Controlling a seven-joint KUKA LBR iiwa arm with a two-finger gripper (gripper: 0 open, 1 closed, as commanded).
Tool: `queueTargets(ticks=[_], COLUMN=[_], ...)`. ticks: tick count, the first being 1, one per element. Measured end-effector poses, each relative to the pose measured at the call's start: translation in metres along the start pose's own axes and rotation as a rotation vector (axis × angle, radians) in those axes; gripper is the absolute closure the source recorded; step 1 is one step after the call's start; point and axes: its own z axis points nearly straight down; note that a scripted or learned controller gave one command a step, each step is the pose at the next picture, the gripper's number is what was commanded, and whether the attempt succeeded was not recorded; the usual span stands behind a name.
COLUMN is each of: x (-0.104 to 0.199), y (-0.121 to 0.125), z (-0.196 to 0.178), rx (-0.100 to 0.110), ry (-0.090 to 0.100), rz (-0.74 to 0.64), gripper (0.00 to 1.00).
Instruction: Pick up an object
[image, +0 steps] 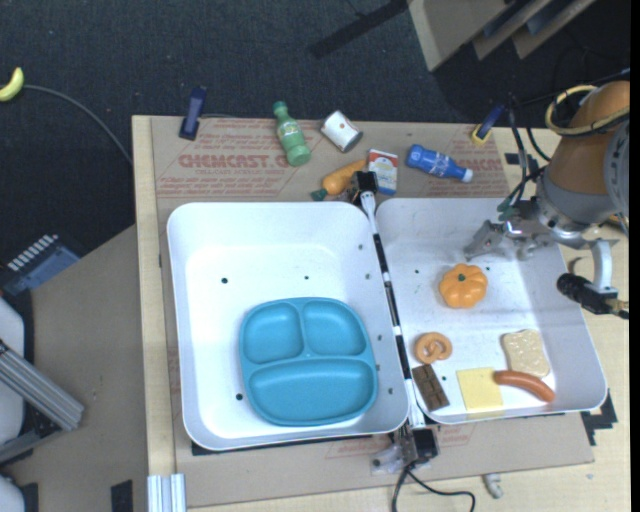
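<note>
The approach step is judged to be under way. The gripper is being held spread and unloaded over the far part of the right bin. The toy pumpkin, the nearest candidate, is lying just nearer and left of it. Descent and closure around it are called for.

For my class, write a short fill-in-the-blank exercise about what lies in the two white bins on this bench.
1. The blue divided plate lies in the ____ bin as the camera sees it.
2. The small pumpkin is coloured ____.
3. The sausage lies next to the slice of ____.
4. The gripper hovers over the ____ bin.

Missing words: left; orange; cheese; right
</note>
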Motion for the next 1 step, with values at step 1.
queueTargets(ticks=[1], x=[0.0499], y=[-0.0485], z=[0.0136], rx=[0.005], ry=[0.003], rz=[0.001], gripper=[0.00])
